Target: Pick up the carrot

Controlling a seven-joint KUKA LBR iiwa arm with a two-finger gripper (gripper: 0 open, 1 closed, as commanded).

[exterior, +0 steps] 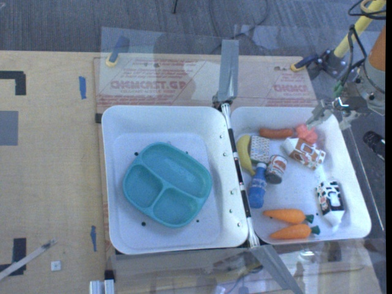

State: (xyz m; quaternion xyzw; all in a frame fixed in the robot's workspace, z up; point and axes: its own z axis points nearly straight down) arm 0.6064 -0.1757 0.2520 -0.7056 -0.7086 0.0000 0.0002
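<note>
Wooden bench (pixel 49 164) carries two shallow white bins side by side. Left bin (pixel 116 127) holds a teal divided plate (pixel 167 184). Right bin (pixel 355 213) holds two carrots near its front edge: upper carrot (pixel 285 215) and lower carrot (pixel 290 231), each lying nearly crosswise, orange tip toward the left, green top toward the right. A blue bottle (pixel 256 188), banana (pixel 244 153) and sausage (pixel 276 133) lie farther back. Gripper (pixel 334 112) hovers over the bin's far right corner, apparently spread and holding nothing, though blurred.
</note>
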